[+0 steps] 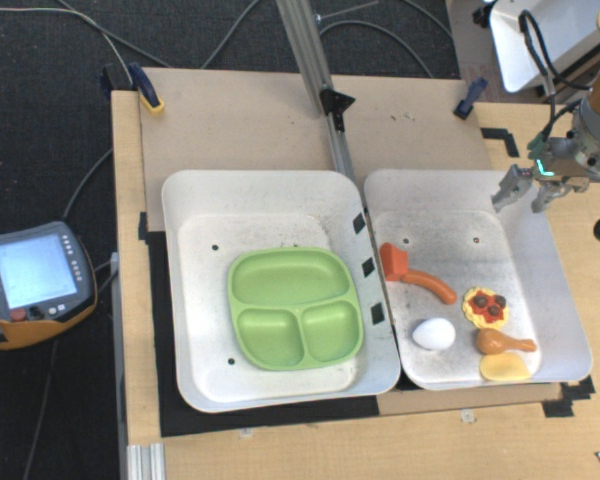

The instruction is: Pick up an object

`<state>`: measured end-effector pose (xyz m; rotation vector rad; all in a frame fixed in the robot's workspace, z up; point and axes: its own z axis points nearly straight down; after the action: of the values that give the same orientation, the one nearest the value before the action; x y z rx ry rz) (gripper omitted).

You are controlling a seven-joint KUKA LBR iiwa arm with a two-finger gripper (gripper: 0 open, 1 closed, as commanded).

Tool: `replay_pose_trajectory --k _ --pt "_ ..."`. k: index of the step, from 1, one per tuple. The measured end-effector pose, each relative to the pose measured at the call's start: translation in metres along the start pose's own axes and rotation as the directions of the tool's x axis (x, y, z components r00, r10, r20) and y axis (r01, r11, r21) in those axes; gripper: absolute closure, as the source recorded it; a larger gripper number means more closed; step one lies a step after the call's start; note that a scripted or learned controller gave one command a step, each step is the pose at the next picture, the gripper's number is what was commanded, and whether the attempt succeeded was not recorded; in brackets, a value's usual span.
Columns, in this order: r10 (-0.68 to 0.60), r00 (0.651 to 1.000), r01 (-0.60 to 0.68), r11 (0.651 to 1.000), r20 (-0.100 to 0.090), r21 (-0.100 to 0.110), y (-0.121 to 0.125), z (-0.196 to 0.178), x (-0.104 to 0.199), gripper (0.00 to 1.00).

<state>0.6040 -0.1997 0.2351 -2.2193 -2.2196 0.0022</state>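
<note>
The grey arm (590,128) is cut off by the right edge above its wrist. The orange-backed handheld control pendant (32,283) is clipped at the left edge. The small round yellow toy's (485,308) dark toppings cannot be identified.

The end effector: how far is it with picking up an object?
Nothing looks picked up yet. The end effector is open and holds nothing, at the far right edge of the right bin. The orange tool, egg, pizza toy, drumstick and yellow piece all lie in that bin. Left to do: move over one, come down, close and lift.
</note>
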Motion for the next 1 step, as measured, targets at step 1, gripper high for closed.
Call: replay_pose_trajectory --k 1 --pt "-0.001 1.0 0.001 1.0 0.001 -0.003 0.0007 -0.0014 0.0 0.0"
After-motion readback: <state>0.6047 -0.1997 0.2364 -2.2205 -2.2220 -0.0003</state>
